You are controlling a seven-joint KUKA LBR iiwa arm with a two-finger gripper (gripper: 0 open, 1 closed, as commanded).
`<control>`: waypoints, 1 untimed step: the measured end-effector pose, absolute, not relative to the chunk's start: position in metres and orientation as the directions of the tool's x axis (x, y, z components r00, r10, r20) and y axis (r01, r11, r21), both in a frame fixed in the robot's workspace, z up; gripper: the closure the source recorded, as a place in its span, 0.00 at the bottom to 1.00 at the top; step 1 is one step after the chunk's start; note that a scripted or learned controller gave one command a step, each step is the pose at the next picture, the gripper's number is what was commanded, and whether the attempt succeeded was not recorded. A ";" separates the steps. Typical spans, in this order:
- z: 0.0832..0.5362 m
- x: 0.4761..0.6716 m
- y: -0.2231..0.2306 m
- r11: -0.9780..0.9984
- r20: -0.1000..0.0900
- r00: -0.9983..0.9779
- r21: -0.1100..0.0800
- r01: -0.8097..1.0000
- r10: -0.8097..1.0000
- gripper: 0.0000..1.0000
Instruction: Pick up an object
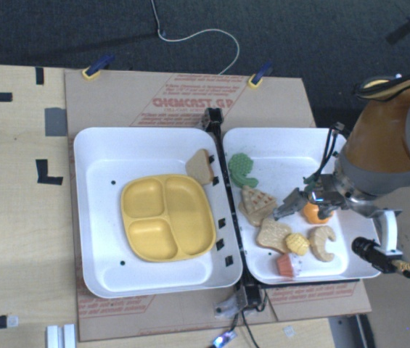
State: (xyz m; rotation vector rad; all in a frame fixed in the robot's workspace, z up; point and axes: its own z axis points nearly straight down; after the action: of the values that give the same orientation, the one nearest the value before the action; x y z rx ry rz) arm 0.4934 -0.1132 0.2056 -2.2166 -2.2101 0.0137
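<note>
Reaching in from the frame's right, the hand (308,206) sits low in the right bin (284,138), fingers closed around an orange toy fruit (313,212). Nearby lie a waffle (257,204), green piece (242,167), corn (297,245). Yellow divided plate (167,217) fills the left bin (96,194).

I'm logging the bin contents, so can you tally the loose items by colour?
Yellow: 2, tray, corn piece
Tan: 4, pieces
Green: 1
Orange: 1
Red: 1
Total: 9
</note>
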 end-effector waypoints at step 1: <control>0.212 0.496 -0.113 0.001 0.001 -0.001 -0.003 1.000 1.000 0.00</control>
State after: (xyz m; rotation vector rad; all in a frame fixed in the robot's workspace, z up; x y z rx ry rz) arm 0.4957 -0.1129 0.2117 -2.2187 -2.2206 0.0025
